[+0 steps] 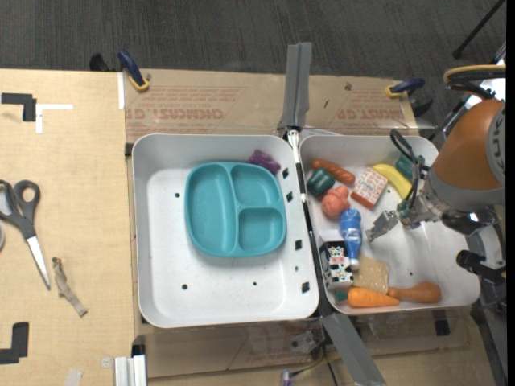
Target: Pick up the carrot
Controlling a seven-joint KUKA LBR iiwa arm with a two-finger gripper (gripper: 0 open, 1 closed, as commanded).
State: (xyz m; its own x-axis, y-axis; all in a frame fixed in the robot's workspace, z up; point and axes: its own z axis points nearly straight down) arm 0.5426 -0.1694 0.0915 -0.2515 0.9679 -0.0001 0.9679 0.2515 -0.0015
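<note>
- Nearest the lens, at the front wall of the right bin (451, 300), the carrot (372, 298) lies on its side, its orange body pointing toward the bin's right half, touching a tan, elongated item (417, 293) that lies just behind and to its right.
- Just behind the carrot sits a pale, speckled square sponge-like piece (372, 275), with a small black-and-white patterned box (337, 264) to its left against the divider.
- Farther back in the same bin: a blue bottle (351, 229), a pinkish round item (335, 202), a dark green piece (320, 182), a reddish sausage-shaped toy (334, 171), a red-and-white carton (370, 187) and a yellow banana (392, 178).
- The gripper (385, 225), at the end of the grey arm with its orange band (476, 145), hangs over the middle of the right bin, well apart from the carrot; its fingers appear parted, with nothing between them.
- The left bin (157, 296) holds a teal divided plate (236, 208) and a small purple item (265, 161) at its back wall.
- On the wooden bench to the left lie grey-handled scissors (24, 219).
</note>
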